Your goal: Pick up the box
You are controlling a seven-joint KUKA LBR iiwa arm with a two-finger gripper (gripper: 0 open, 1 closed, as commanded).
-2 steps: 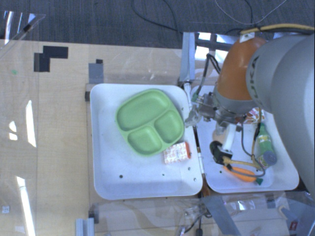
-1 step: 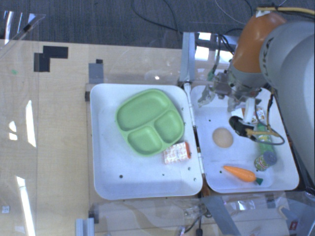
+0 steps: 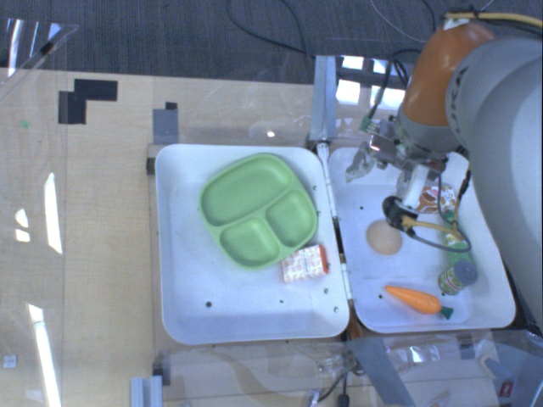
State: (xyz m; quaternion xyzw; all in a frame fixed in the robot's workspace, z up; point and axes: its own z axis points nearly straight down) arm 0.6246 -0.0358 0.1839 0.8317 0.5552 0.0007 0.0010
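Over the far left corner of the right bin (image 3: 366, 288) is where the pincer (image 3: 379, 161) hangs, low, close to the wall that bin shares with its neighbour. Honestly can't tell whether it's released or clenched, since the wrist and the big grey arm (image 3: 501, 134) cover too much of it. Nothing visibly caught in it either.

The box (image 3: 304, 264), a small red and white printed one, is over in the left bin (image 3: 170, 253), lying flat toward the near right corner. It's tucked right up against the near edge of the green divided plate (image 3: 259, 210), which takes up the middle of that bin. So the box and the pincer are well apart, with the two bin walls between them.

Stuff in the right bin: a tan egg-shaped thing (image 3: 383, 237) about mid-bin, an orange carrot (image 3: 414, 299) near the front edge, a small greenish jar (image 3: 456, 276) by the right side, and a printed packet (image 3: 439, 199) partly hidden under the arm.
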